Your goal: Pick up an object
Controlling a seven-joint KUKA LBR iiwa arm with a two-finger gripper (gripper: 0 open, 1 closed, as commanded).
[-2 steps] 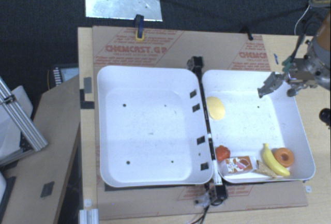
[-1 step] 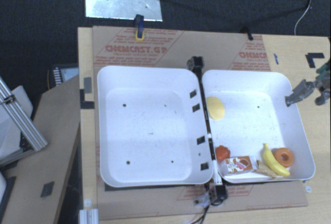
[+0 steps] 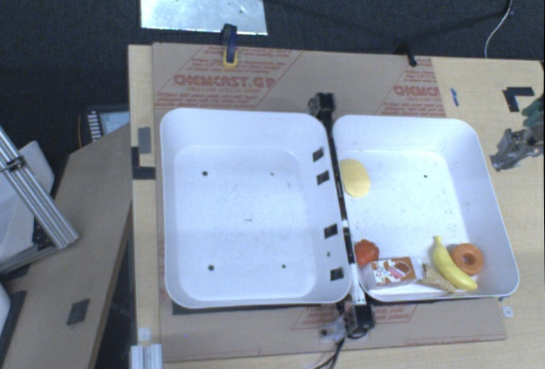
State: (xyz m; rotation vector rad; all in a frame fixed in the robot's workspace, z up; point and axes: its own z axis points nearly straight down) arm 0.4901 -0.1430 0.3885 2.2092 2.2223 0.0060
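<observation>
- Lying along the right bin's point(image 3: 490, 188) near wall are a banana point(image 3: 449, 263), an orange ring point(image 3: 467, 257), a small carton point(image 3: 392, 272) and a red piece point(image 3: 366, 252).
- Farther back, a yellow disc point(image 3: 355, 178) sits alone, probably the easiest pick: approach from straight above.
- At the right edge, the gripper point(image 3: 513, 147) waits outside the bin; whether its fingers are spread or closed I cannot tell.

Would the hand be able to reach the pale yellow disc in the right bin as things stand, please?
Probably yes. The pale yellow disc lies alone by the right bin's left wall, open from above, well apart from the banana. The hand sits outside the bin's right edge.
</observation>
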